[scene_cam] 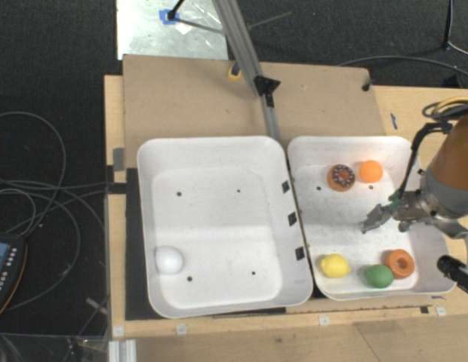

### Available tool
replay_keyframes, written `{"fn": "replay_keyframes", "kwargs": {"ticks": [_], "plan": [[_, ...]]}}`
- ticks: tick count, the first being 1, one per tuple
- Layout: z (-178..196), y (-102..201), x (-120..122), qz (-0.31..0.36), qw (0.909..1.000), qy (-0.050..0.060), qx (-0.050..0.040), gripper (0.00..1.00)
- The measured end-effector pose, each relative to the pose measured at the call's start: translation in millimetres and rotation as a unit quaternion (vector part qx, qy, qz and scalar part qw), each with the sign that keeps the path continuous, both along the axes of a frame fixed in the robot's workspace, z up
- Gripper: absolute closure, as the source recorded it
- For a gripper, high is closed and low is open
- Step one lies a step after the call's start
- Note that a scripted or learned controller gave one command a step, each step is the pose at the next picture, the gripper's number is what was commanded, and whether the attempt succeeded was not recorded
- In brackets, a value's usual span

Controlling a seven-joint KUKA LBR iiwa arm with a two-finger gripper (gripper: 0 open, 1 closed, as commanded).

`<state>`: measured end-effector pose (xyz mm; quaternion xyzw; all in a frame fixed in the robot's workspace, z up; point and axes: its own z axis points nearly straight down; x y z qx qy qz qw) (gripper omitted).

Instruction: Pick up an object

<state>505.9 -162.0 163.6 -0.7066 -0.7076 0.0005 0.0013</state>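
Toward the right edge of the frame, the grey arm with its orange band (451,164) reaches over the right-hand shallow white bin (309,153), and its gripper (374,220) hangs above the bare middle of that bin's floor. Whether the gripper is wide or narrow, I cannot tell; nothing can be seen held in it.

Five small objects lie in this bin. A round brown doughnut with speckled topping (341,177) sits at the upper middle, touching or just beside a plain orange ball (370,172) to its right. Along the lower edge lie a yellow lemon-shaped piece (334,266), a green round piece (378,276), and an orange ring with a dark centre (401,263) that touches the green one. The gripper is between these two groups, apart from all of them.

The left-hand shallow white bin (211,151) holds a single white ball (170,260) in its lower left corner, well away from the arm. Both bins sit on the tan desk (189,96).

As a judgement, the task is at an early stage: no object appears lifted, and all rest on the bin floors. What remains is to choose one piece, descend over it, close on it and raise it. The pieces in the right bin are the nearer candidates.
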Motion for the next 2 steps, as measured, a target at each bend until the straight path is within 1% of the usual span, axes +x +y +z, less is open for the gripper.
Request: {"fn": "replay_keyframes", "kwargs": {"ticks": [1, 2], "plan": [[-44, 6, 3, 0.000, 1.0000, 0.000, 0.0002, 0.00], [-75, 6, 3, 0.000, 1.0000, 0.000, -0.0001, 0.00]]}}
